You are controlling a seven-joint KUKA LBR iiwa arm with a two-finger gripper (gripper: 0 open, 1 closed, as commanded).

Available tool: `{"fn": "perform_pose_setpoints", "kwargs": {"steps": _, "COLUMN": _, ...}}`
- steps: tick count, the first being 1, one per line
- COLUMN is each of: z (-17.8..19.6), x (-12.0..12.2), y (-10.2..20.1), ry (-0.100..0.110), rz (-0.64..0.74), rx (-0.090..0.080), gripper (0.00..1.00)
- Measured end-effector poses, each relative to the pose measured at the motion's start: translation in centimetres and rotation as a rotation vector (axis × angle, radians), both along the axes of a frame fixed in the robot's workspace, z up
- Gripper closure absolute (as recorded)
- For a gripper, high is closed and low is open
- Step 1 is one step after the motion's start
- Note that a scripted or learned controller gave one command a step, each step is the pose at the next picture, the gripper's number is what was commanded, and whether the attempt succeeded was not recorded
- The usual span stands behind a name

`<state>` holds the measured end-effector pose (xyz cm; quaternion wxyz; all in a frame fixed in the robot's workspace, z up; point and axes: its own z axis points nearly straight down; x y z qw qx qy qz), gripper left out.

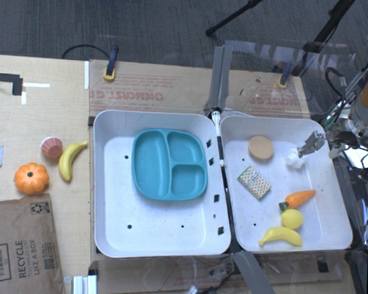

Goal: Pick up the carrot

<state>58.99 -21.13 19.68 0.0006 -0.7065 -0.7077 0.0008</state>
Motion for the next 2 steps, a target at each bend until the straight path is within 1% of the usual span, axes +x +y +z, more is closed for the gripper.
{"fn": "perform_pose_setpoints", "kwargs": {"steps": 1, "z": -9.6, "x": -5.3, "y": 0.0, "ry": -0.002, "rz": -0.088, "rx": 0.002, "gripper": 0.00}}
{"fn": "perform_pose_setpoints", "kwargs": {"steps": 2, "z": -10.5, "x": -9.0, "y": 3.0, "ry": -0.001, "rz": 0.191, "rx": 0.001, "gripper": 0.00}}
